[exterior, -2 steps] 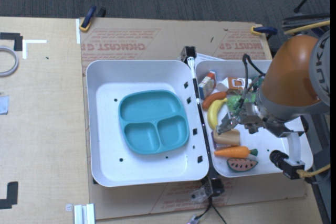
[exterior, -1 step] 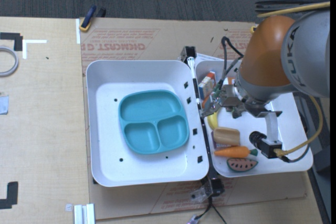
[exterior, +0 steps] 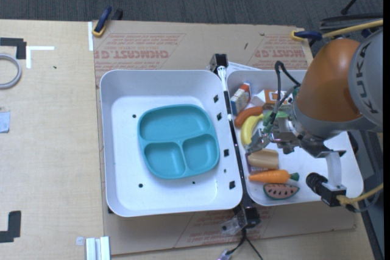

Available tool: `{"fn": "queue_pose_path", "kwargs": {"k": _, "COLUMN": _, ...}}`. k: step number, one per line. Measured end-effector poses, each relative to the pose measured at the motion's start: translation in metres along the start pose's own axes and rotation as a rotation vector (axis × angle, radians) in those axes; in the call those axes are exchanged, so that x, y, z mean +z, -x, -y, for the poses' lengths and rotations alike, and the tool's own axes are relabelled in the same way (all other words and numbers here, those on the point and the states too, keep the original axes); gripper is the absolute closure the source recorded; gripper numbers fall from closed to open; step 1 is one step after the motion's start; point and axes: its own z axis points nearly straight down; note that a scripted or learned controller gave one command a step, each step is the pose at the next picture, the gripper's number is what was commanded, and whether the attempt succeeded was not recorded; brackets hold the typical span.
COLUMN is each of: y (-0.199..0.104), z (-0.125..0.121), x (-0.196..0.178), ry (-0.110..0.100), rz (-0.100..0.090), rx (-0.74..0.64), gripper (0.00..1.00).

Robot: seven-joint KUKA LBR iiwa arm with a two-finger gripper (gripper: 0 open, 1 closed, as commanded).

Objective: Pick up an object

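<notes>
Two shallow white bins sit side by side on the cardboard-covered counter (exterior: 55, 149) I am watching: the left white bin (exterior: 116, 149) holds a teal plastic divided plate (exterior: 178, 140), and the right white bin (exterior: 353, 179) holds a cluster of toy foods. The grey arm with its orange band (exterior: 326, 85) reaches in from the right and hangs over the right bin, with the gripper (exterior: 263, 136) down among the items near the bin's left wall. From my vantage the wrist and cabling crowd that spot, so I cannot tell how the gripper is set or whether it holds anything. It sits right against the yellow toy banana (exterior: 248, 128), which lies just beside the bin divider. An orange-red toy sausage (exterior: 248, 114) lies just above the banana, and a small printed box (exterior: 242, 95) stands beyond that. Just below the gripper is a tan bread-like block (exterior: 263, 159), then an orange toy carrot with a green tip (exterior: 272, 176), and nearest the front edge a toy watermelon slice (exterior: 281, 190).
</notes>
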Motion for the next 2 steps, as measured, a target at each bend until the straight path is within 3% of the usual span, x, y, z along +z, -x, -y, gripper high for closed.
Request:
{"fn": "queue_pose_path", "kwargs": {"k": 1, "y": -0.0108, "z": -0.0928, "x": -0.0003, "ry": 0.001, "rz": 0.001, "rx": -0.004, "gripper": 0.00}}
{"fn": "queue_pose_path", "kwargs": {"k": 2, "y": -0.0102, "z": -0.0931, "x": -0.0096, "ry": 0.002, "rz": 0.002, "rx": -0.006, "gripper": 1.00}}
